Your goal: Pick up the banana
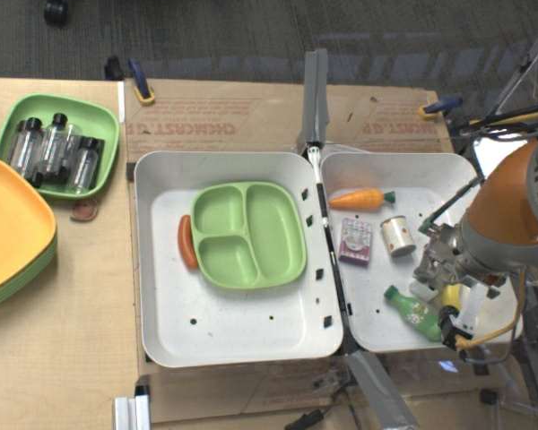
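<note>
On the far left of the table (63,348), a stack of orange plates (13,231) runs off the edge, so its full shape is cut away. Just beyond it a small green tray (99,119) keeps several dark-capped bottles (54,150) corralled, probably spares set out of the arm's way. Moving right, the left bin (161,330) carries a green divided plate (249,234) near its middle, with a red sausage-like piece (187,241) lying just beside the plate's left rim. Across the divider, the right bin (368,330) bears a toy carrot (360,199) at its far side, a small pink packet (356,240) and a pale can (397,236) near each other, and a green bottle (412,311) toward the near side. Just right of that bottle a yellow patch, likely the banana (449,296), peeks out under the gripper (448,280), which hangs low over it, presumably positioned for the grasp. Most of the banana is hidden by the wrist. Whether the gripper is spread or closed I cannot tell, nor whether it touches the fruit.
</note>
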### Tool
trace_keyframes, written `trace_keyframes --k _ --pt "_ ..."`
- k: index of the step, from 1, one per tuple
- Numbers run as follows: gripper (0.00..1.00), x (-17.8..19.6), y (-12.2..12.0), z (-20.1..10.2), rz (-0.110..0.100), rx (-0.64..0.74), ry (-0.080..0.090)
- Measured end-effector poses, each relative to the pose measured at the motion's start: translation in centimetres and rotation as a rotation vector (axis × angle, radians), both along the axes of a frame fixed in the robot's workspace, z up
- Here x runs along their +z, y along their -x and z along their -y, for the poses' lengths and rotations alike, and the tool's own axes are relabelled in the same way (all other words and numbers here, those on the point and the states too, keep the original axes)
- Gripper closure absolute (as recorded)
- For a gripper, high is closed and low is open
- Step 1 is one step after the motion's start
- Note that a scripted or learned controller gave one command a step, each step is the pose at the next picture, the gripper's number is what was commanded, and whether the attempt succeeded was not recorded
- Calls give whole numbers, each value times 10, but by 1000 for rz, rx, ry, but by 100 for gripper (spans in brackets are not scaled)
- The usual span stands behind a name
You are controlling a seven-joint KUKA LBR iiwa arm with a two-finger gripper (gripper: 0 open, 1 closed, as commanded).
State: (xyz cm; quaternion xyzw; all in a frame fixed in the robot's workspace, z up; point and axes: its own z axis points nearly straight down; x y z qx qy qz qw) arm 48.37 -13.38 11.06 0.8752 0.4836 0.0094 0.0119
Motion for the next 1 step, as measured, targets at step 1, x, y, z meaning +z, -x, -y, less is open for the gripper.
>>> trace_keyframes --k 1 --pt "100 -1 -4 -11 18 -360 -5"
